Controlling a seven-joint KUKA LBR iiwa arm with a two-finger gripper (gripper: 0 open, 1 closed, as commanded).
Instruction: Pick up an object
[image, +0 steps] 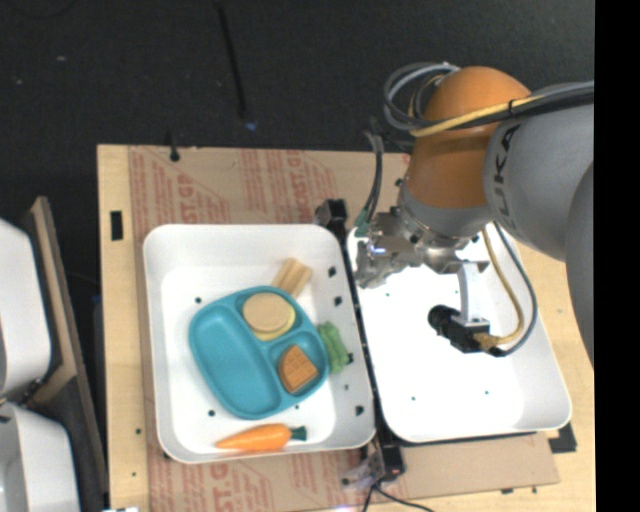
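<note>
In the camera view, we see two white bins on the bench. The left bin (170, 330) holds all the things. A blue tray (228, 362) lies in its middle, with a round cracker (269, 313) in one part and a brown toast piece (297, 368) in another. A tan wooden block (293, 275) touches the tray's far edge. A green piece (333, 346) sits just beside the tray, near the bin's right wall. An orange carrot (258, 437) lies alone along the bin's near edge.

The right bin (470, 400) has bare white floor. The arm hangs over its far left corner, and the gripper (378, 262) sits low by the wall between the bins. We cannot tell how it is set, and we see nothing held in it.

We think the carrot is the best pick, because it has room around it. We should move over the left bin, come straight down over the carrot's middle, and squeeze across its thin sides.
</note>
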